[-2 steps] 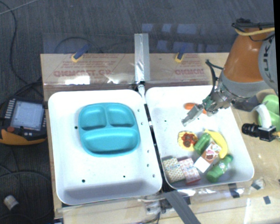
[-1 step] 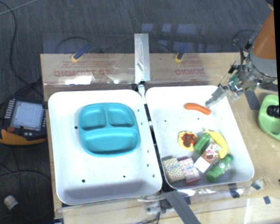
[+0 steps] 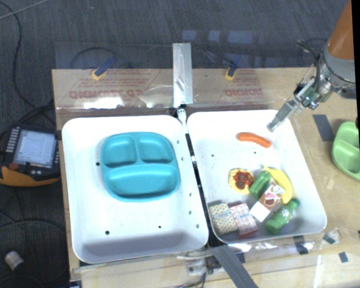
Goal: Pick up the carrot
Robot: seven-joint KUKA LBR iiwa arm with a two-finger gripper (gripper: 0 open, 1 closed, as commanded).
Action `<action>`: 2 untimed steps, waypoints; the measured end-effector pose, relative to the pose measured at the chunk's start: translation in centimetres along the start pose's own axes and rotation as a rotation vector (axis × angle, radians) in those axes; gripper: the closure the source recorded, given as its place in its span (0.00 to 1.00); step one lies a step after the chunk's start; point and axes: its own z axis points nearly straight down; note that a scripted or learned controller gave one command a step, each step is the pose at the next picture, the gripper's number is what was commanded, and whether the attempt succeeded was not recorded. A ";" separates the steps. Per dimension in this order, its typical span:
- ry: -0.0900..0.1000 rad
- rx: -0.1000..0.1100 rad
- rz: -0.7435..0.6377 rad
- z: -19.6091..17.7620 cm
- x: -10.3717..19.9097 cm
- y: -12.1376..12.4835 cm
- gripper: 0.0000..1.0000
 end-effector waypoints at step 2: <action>0.005 -0.003 -0.489 13.7 11.4 -0.9 0.00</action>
